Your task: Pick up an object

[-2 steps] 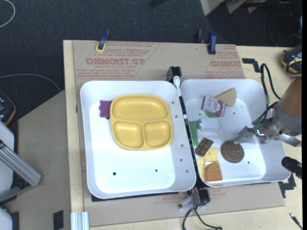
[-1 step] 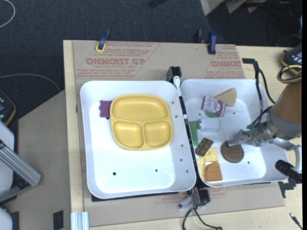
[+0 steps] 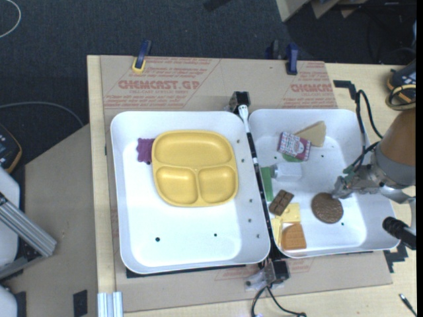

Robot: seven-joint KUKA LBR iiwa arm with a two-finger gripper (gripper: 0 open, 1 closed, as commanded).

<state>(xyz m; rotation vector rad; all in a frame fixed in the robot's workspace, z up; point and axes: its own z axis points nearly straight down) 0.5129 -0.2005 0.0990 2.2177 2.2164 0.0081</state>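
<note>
Cardboard-topped bench over dark carpet

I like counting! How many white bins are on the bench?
2. The left bin holds a yellow divided plate; the right bin sits beside it, holding small toy foods.

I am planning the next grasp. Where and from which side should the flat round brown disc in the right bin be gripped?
The flat round brown disc lies flat on the floor of the right white bin, so probably only its rim offers a hold. Come straight from above and pinch across its width. The tool is at its upper right edge; the bin floor around the disc is open.
</note>
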